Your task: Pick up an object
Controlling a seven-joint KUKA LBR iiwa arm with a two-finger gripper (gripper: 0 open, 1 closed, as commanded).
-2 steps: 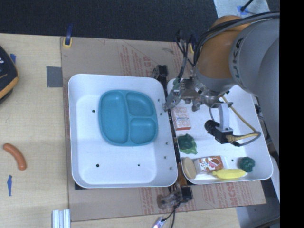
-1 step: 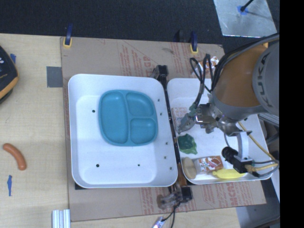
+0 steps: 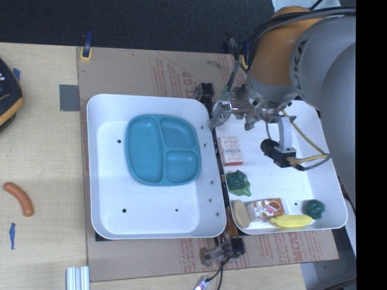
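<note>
Blue tray point(image 3: 162, 148), yellow banana point(image 3: 291, 222)

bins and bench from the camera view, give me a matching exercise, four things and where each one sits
Things:
1. blue divided plate
2. banana
3. sausage
4. small printed packet

Places:
A. on the bare bench, left of both bins
B. near edge of the right bin
C. middle of the left bin
D. right bin, by its left wall, below the gripper

Pairs: 1-C, 2-B, 3-A, 4-D
</note>
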